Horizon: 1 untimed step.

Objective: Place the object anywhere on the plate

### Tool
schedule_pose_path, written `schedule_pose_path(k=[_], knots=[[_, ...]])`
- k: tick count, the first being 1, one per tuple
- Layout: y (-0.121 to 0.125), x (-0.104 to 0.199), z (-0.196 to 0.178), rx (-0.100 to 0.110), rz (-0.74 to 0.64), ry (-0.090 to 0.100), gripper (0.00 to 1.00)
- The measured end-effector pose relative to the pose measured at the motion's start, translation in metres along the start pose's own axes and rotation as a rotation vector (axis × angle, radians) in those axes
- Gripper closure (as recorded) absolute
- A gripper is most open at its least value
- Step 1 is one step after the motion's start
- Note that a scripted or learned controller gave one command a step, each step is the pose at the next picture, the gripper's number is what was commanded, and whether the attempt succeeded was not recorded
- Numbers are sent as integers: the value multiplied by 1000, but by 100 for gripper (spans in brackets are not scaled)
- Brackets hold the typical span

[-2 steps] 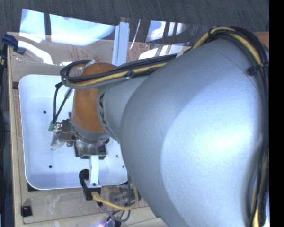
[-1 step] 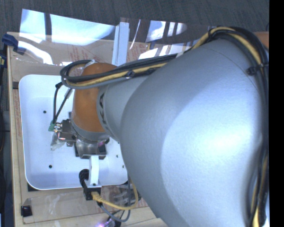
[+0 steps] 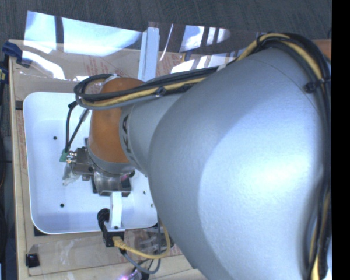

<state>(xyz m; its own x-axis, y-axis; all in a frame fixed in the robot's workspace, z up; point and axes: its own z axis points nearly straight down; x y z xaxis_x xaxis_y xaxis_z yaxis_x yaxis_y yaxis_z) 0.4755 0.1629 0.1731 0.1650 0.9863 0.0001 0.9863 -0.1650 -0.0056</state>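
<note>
Left of centre, the left bin [image 3: 39, 156] is the one stretch of open floor: bare white along its left wall and near-left corner, with a few small dark holes. Its left rim runs close to the bench [image 3: 64, 252] edge, with only a thin wood strip beyond it. Its near rim is rounded at the corner, and a cable tangle [image 3: 137, 248] lies on the wood just past it. The far rim meets a glossy clear panel [image 3: 81, 37] standing behind the bin.

Room for moving is tight on the right side, as the grey arm [image 3: 239, 168] blocks everything right of the bin's middle, incl. the second bin. It's freer toward the left wall.

Arm pose: it comes in from the right, with a huge link near the lens. The orange band [image 3: 108, 127] is above the wrist and the wrist points down into the bin. Black and yellow cables [image 3: 163, 87] loop over the band. The gripper [image 3: 112, 185] sits low over the bin's middle-right, w/ a small green board [image 3: 65, 155] at its left side. Whether it's wide or closed — can't tell. Where the object and plate sit — can't tell either.
</note>
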Motion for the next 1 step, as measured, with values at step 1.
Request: schedule_pose_path(k=[1], knots=[[0,0,0,0,0,0,0]])
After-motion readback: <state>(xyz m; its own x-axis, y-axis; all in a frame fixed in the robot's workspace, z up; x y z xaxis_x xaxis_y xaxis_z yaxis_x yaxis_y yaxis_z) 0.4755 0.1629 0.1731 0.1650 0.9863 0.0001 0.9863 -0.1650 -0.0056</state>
